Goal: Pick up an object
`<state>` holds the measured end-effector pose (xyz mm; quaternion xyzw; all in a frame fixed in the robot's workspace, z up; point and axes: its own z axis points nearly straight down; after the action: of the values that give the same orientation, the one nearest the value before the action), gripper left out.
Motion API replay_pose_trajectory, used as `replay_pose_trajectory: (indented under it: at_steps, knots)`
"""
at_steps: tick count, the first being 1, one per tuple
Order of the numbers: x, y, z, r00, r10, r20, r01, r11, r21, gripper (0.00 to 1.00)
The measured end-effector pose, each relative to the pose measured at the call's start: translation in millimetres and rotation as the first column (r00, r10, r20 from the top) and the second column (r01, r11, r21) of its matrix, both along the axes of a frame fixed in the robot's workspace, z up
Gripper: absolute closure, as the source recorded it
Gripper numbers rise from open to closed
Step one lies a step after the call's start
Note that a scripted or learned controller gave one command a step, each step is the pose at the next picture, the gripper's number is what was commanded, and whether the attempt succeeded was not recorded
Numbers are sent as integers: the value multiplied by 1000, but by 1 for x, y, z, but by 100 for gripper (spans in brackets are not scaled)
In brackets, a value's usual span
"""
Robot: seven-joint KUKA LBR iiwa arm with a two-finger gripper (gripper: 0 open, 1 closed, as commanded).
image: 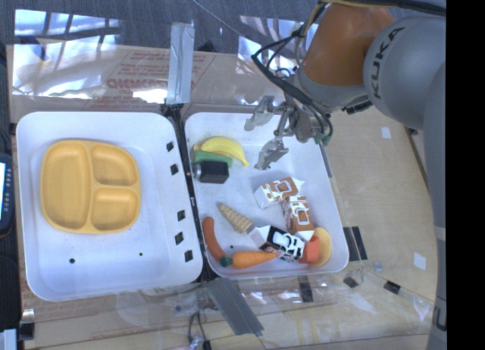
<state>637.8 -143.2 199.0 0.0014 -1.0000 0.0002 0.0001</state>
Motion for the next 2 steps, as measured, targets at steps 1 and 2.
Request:
replay_pose_trajectory:
  at_steps: [1,2]
  knots:
    - [-67,-46,-59,968,-249,-2,249,968,0,0]
    - [-81,-59,-105,951,-309,5,309,951,0,0]
